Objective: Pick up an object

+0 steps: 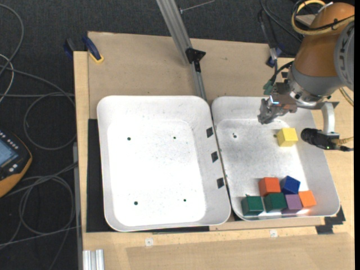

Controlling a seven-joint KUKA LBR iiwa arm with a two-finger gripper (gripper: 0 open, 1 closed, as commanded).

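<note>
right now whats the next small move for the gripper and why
Probably a short shift toward the yellow block, then down. The gripper sits just up and left of it in the right bin, and that block lies apart from the cluster.

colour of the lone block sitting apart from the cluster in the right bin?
Yellow. The block lies by itself near the gripper, clearest in the camera view.

Speckled glossy white plastic bins [152, 108], matt wooden bench [140, 61], smooth painted blocks [278, 196], dark carpet-like floor [34, 16]
</note>
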